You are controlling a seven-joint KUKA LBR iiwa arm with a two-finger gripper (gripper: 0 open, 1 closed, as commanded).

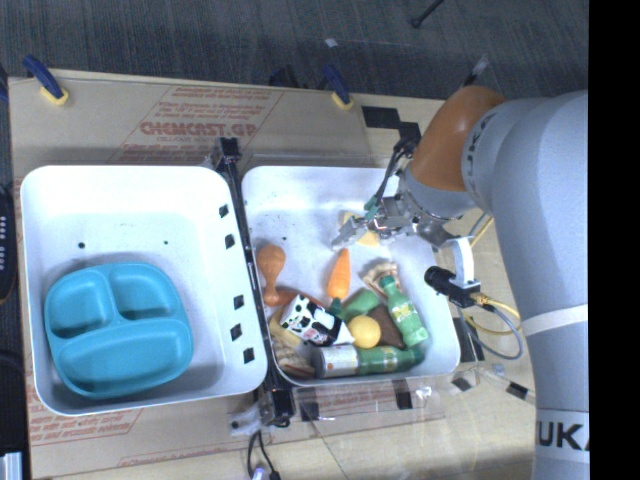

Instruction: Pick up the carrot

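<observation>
Two white bins sit side by side on the bench, listed here from largest item down.

Arm (530, 218): grey, with an orange band above the wrist, reaching in from the right over the far right part of the right bin (300, 183).

Left bin (120, 193): holds one blue divided tray (118, 326) toward its near left corner.

Right bin: crowded along its near edge, bare along its far edge.

Gripper (372, 226): hanging over the far right part of the right bin, metal parts pointing toward the bin's middle. Whether it is spread or closed cannot be told from where I stand; nothing is seen held in it.

Green bottle (402, 313): near right corner, lying tilted, with a second bottle or can (350, 360) along the near edge.

Carrot (340, 273): orange, lying near the middle of the right bin, thick end toward the near edge, just beside the bottle pile. It lies free on the bin floor, near the gripper but apart from it, on the side toward the near edge.

Brown wooden piece (270, 268): close to the bin's left wall.

Black-and-white toy (308, 320) and yellow ball (365, 332): in the near pile.

Step in hand, as I judge it: the approach, with no grasp made. The next move calls for shifting toward the near edge, centring over the carrot, and coming down clear of the bottle.
</observation>
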